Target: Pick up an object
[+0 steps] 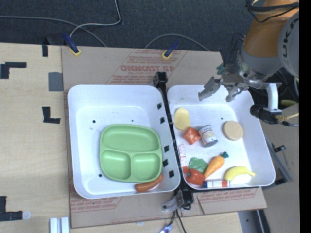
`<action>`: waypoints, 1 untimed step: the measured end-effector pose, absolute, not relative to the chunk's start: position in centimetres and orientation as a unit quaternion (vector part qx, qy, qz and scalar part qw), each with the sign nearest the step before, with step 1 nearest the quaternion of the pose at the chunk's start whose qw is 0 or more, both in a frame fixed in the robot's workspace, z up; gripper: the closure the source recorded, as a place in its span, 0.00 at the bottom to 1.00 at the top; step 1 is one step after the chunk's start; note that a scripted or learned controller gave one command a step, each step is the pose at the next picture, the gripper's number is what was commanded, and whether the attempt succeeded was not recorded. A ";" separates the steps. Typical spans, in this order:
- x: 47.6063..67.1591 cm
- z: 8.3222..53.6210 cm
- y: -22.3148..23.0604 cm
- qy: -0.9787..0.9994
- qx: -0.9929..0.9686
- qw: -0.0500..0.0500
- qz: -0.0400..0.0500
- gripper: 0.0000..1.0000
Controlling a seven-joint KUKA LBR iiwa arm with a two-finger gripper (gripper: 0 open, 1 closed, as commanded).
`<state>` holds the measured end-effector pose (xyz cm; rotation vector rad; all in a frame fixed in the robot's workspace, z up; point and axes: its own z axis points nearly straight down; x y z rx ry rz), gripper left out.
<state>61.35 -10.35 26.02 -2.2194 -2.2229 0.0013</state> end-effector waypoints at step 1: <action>60.9 9.4 -12.6 -0.707 -0.707 0.001 0.001 0.00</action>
